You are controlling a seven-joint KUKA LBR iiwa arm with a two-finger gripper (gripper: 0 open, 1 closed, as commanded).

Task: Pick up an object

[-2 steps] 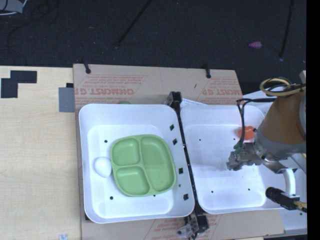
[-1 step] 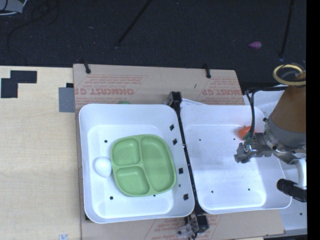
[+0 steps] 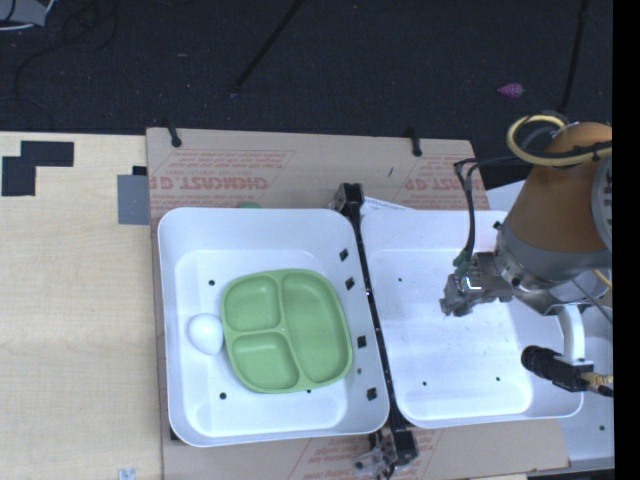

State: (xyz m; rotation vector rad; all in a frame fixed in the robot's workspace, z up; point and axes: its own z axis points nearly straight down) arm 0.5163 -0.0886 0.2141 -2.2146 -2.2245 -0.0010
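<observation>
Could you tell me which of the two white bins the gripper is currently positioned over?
The right-hand bin: the gripper sits above its floor. The left-hand bin, across the black divider, instead holds the green divided plate and a small white ball.

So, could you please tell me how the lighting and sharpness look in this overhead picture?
In the camera view, lighting is even and bright on both white bins, nearly washing out the white ball against the bin floor; the green divided plate stands out clearly with only a soft shadow; the claw looks small and slightly blurred; the floor behind the bench is dark.
</observation>
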